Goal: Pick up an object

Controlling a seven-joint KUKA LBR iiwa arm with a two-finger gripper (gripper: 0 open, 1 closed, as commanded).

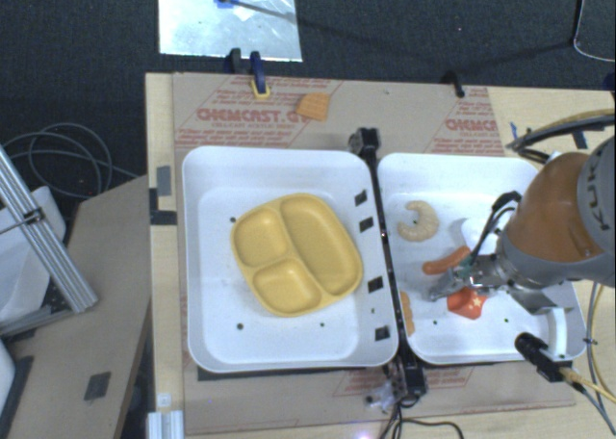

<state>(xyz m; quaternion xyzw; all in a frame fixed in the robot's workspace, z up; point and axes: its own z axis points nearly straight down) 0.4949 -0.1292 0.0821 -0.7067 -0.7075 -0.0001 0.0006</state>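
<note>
The arm reaches into the right bin (423, 336), and its fingers (449, 284) sit low among the small items there. How the fingers stand, open or closed, I cannot tell; they are dark, blurred and partly under the wrist.

Just beside the fingers, on the side toward the arm, lies a red-orange piece (468, 305), touching or nearly touching them. Just above them lies an orange sausage-shaped piece (444, 261), and farther up, apart, a pale curled shrimp-like piece (418, 220). Well away, past the bin wall, the left bin (207, 336) holds a yellow divided plate (294, 254).

The likely trouble is crowding: with two pieces close together, the fingers may close on an edge and push one aside, or pinch nothing. The red-orange piece also looks small and irregular, so it may slip out on lifting.
</note>
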